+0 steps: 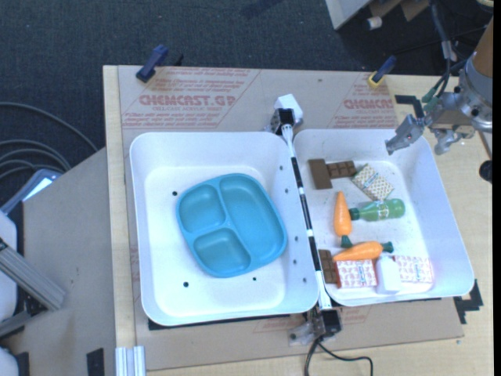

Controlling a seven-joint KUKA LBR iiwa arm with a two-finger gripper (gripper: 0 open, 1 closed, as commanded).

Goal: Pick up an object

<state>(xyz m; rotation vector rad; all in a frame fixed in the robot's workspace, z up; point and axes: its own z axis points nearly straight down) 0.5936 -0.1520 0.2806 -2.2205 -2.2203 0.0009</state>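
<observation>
Red print reading "CHEMCAST GP" stands on the brown protective sheet (pixel 188 100) behind the left bin (pixel 149 210), repeated in smaller lines beneath that are too fine to read; the same "CHEMCAST" print shows partly behind the right bin (pixel 446 210), cut short there

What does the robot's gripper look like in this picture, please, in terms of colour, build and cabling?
The gripper is pale grey metal, with slim, angular fingers on a blocky silver body. Dark cables loop down to the wrist above it, with a small green part beside them. The orange band is barely visible at the frame's edge.
</observation>
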